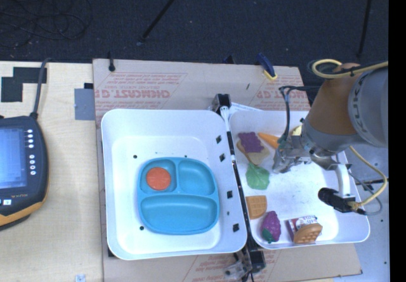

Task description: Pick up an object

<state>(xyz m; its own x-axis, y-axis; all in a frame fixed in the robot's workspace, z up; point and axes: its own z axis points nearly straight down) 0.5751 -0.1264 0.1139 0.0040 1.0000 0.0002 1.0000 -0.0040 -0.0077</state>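
Note:
My gripper (281, 164) hangs low over the right bin (355, 231), near its upper middle. It is just right of a green lumpy piece (257, 177) and a tan slice (256, 157). A purple block (250, 142) and an orange carrot-like piece (269, 139) lie just left of and above it. Lower in that bin lie an orange square cracker (256, 205), a purple grape bunch (271, 226) and a waffle-like piece (308, 233) on a small packet (299, 222). Nothing shows held by the gripper.
The left bin (120, 147) holds a blue divided plate (184, 201) with an orange round piece (158, 178) in its upper left compartment. A tablet-like pendant (19, 166) lies on the bench at far left. A black attachment (336, 199) and cables hang off the arm at right.

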